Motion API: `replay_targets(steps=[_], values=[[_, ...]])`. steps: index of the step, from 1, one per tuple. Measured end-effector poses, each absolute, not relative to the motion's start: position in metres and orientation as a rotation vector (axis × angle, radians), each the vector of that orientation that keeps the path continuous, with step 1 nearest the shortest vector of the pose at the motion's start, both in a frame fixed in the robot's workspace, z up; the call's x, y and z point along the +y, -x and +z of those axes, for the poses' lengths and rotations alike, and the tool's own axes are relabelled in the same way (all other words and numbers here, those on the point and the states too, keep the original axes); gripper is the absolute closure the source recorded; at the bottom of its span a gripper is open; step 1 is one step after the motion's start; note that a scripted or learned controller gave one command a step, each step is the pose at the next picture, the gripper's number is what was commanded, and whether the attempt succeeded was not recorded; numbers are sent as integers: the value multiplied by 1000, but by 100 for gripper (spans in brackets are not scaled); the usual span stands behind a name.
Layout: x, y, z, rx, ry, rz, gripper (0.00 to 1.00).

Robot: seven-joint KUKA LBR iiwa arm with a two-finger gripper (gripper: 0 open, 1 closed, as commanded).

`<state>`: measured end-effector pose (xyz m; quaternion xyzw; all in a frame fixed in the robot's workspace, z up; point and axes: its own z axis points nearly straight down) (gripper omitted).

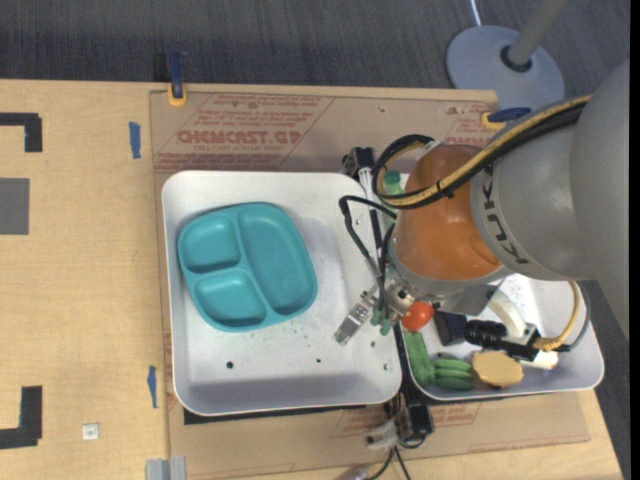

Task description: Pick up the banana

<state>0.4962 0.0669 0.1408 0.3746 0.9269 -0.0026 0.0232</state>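
Single fixed camera above bench, angled down on both bins

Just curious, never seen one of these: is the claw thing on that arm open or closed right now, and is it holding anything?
End effector: over the bins' shared edge; open or closed cannot be told, and no object shows in it.

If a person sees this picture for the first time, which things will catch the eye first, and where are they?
First comes the big grey arm with its orange band, reaching in from the right and covering much of the right bin. Next is the teal divided plate, lying in the left bin. The end effector hangs low at the left bin's right edge, near small toy foods: a red piece, green pieces and a tan piece.
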Motion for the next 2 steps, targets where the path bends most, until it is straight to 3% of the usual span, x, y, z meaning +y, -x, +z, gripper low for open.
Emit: replay_targets(steps=[2], values=[[67, -496, 141, 2874, -1150, -8, 0]])
